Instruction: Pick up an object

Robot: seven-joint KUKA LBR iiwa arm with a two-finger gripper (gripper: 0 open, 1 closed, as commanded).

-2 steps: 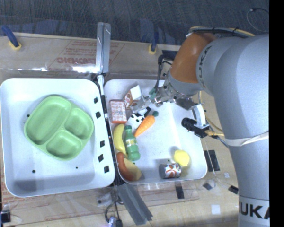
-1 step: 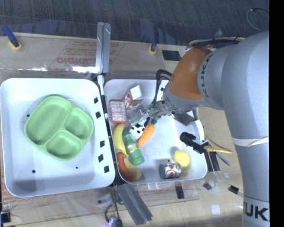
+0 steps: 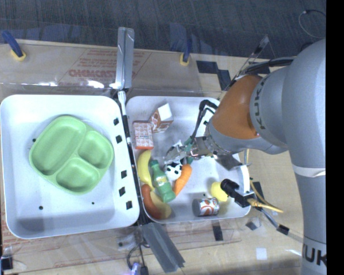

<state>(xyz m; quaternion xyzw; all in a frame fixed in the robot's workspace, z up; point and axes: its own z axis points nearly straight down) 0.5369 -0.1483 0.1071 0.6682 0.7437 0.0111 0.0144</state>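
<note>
The camera view looks down on two white bins. The left bin [image 3: 23, 211] holds a green divided plate [image 3: 71, 152] near its middle. The right bin [image 3: 180, 105] is crowded. At its far side a small carton [image 3: 162, 118] stands just right of a red-and-white packet [image 3: 143, 134]. Along the left wall lies a banana [image 3: 143, 166], with a green bottle [image 3: 162, 183] touching it on the right. A red-orange fruit [image 3: 151, 204] sits in the near left corner, partly under the bottle. A carrot [image 3: 183, 178] lies slanted in the middle, touching a black-and-white toy [image 3: 172, 169]. By the near wall a can [image 3: 206, 206] lies on its side, a lemon [image 3: 217, 190] just beyond it. The arm [image 3: 241, 116] reaches in from the right. Its gripper [image 3: 182, 149] is over the middle of the right bin, just beyond the toy and the carrot. Whether it is apart or together cannot be told.
</note>
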